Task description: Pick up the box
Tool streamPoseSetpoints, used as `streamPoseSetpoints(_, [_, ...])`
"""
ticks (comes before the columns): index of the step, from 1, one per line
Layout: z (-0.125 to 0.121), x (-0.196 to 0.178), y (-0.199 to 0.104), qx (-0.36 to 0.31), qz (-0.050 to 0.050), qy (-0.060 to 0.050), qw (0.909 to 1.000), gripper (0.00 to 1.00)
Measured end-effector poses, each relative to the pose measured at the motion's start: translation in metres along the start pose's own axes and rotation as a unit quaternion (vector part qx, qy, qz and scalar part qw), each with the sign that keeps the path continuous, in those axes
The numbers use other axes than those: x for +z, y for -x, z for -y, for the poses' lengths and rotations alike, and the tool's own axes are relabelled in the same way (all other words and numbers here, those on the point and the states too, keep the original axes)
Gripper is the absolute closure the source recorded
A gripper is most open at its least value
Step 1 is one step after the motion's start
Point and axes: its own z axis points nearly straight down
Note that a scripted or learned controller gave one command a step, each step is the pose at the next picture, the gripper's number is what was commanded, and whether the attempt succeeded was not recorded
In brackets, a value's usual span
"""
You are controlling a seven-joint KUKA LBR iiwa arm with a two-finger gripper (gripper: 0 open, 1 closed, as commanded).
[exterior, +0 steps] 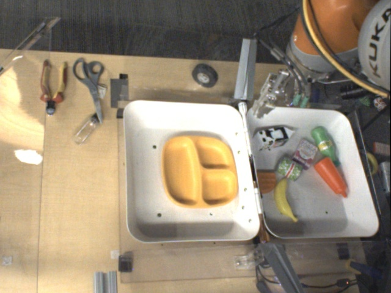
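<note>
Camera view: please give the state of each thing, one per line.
Gripper: above right bin's back left corner, holding nothing visible.
Box: lying in the right bin, tilted.
Banana: lying flat.
Carrot: lying flat.
Yellow tray: upright in the left bin.
Scissors: closed, on bench.

arm (pixel 342 17) cut off top right; jaws blurred

Light wood bench (pixel 61 212), dark ribbed floor (pixel 153 11) behind, glare at left.
</note>
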Motion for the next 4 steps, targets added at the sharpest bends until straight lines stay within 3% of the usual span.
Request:
streamPoseSetpoints(1, [0.03,-0.016,-0.069,-0.171,0.0,0.0,0.9853,1.0])
streamPoseSetpoints(2, [0.02,0.055,-0.086,0.038,-0.002,-0.001,0.9993,1.0])
streamPoseSetpoints(3, [0.042,0.026,-0.065,0.26,-0.001,-0.001,0.9657,1.0])
streamPoseSetpoints(4, [0.043,0.064,-0.011,0.456,-0.002,-0.003,0.8901,1.0])
